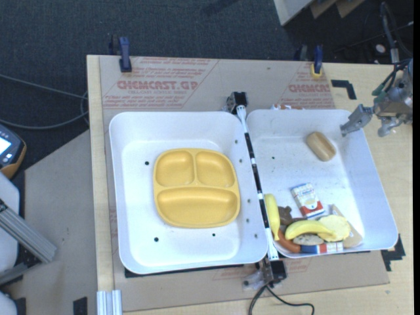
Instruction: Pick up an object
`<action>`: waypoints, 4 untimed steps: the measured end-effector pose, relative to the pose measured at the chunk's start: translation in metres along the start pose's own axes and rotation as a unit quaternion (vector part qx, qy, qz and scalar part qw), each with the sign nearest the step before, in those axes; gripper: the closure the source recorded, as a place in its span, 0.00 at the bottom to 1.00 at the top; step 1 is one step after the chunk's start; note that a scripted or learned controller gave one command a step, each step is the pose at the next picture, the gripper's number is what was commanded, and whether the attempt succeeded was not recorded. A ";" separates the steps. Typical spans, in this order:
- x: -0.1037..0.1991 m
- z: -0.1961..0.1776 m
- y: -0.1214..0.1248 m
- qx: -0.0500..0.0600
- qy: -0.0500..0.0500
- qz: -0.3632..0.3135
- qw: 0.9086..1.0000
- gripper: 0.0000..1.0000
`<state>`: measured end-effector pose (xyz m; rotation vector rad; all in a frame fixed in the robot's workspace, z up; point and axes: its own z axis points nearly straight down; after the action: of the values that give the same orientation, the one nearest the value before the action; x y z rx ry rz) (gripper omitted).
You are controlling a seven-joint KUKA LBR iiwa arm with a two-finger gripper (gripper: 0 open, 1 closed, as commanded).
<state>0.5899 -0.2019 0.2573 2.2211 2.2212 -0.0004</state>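
Observation:
My gripper [369, 124] hangs over the far right rim of the right bin [367, 169], its two fingers spread open with nothing between them. A brown bread roll [321, 146] lies in that bin, a short way left of and below the gripper. At the bin's near end is a heap of toy food: a small red-and-white carton [308, 200], a banana [307, 229], a yellow lemon-like piece [337, 224], a narrow yellow piece [272, 211] and a dark brown piece [285, 214].
The left bin [131, 176] holds a yellow divided plate [196, 187]. Both bins rest on a cardboard sheet [164, 84] held by blue clamps [123, 53] at the far edge. A black bracket [237, 101] sits between the bins' far corners.

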 end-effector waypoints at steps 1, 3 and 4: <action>0.020 0.111 0.065 0.002 0.001 -0.002 1.000 0.00; 0.024 0.161 0.078 -0.001 -0.001 -0.002 1.000 1.00; 0.024 0.162 0.077 0.000 -0.001 -0.002 1.000 0.00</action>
<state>0.6673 -0.1781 0.0957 2.2160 2.2235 -0.0014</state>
